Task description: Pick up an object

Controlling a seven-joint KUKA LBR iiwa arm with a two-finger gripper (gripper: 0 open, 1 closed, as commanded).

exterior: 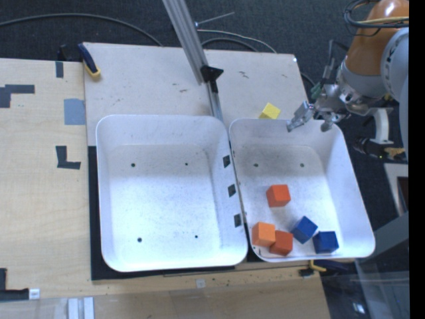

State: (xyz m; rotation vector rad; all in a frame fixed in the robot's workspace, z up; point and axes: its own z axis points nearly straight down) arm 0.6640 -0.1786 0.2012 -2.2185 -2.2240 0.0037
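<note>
Two white bins side by side on the bench. The left bin (166, 191) has just bare speckled floor. The right bin (345, 171) holds five cubes bunched toward its near end: one orange cube (278, 195) sitting alone mid-bin, then a lighter orange cube (264, 233) touching a red-orange cube (282, 242), plus two blue cubes (305, 228) (325, 241) near the right wall. The gripper (309, 119) hangs over the right bin's far rim, fingers spread apart, grasping nothing. A small yellow block (269, 111) lies on the bench just beyond that rim.
</note>
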